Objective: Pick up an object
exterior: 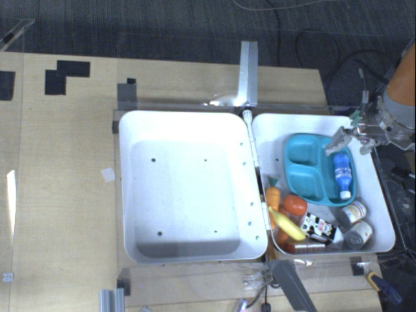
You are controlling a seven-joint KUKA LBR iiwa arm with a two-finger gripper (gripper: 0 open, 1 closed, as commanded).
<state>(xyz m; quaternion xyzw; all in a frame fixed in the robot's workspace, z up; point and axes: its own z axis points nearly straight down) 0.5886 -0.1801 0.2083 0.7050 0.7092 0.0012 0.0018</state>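
**Bench, two bins, gripper over right bin**

Wooden bench [65,174] under two white bins. Hovered near right bin's [388,239] far right edge: gripper [350,140], fingers spread, nothing between. Lay just below it in blue tray [305,168]: bottle [342,174]. Crowded near edge: carrot [273,197], tomato [294,205], banana [286,225].

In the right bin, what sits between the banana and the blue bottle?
In the camera view, the red tomato and the lower part of the turquoise divided tray lie between the banana and the blue bottle.
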